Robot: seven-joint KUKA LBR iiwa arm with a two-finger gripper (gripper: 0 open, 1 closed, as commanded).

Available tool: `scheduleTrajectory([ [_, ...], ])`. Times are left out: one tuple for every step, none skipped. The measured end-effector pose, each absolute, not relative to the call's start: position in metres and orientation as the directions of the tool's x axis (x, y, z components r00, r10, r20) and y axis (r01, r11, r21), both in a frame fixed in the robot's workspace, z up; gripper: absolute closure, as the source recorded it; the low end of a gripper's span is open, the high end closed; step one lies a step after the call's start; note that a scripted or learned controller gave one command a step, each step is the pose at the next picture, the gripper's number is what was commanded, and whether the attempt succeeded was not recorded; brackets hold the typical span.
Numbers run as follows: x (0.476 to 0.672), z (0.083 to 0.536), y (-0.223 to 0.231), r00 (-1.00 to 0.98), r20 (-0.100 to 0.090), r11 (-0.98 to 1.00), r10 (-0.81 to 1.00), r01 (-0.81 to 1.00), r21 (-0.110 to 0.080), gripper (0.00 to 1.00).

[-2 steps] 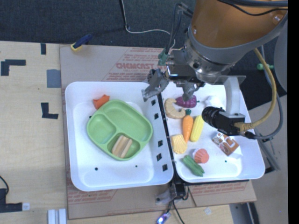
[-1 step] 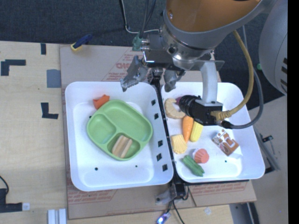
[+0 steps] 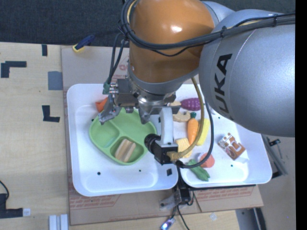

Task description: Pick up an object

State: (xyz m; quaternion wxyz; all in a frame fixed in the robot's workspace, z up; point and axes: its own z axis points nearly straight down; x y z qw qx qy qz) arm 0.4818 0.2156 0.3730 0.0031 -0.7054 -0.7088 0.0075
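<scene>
The green divided plate point(image 3: 112, 134) lies tilted in the bin on the view's left point(image 3: 81, 147), with a tan slice point(image 3: 125, 149) in its near compartment and a small orange piece point(image 3: 100, 104) just beside its far rim. The gripper point(image 3: 124, 119) hangs over that far rim with its jaws spread apart, and nothing shows pinched between them. A carrot point(image 3: 192, 129), purple grapes point(image 3: 191, 103) and a red-and-white box point(image 3: 231, 145) lie in the neighbouring bin point(image 3: 252, 171).
</scene>
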Motion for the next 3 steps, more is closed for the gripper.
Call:
scheduleTrajectory([
  [0.483, 0.381, 0.214, -0.002, -0.001, 0.002, 1.0, 1.0, -0.003, 0.0],
  [0.484, 0.485, 0.235, -0.006, 0.005, 0.006, 1.0, 1.0, 0.009, 0.0],
  [0.482, 0.371, 0.233, -0.001, -0.006, 0.001, 1.0, 1.0, -0.011, 0.0],
])
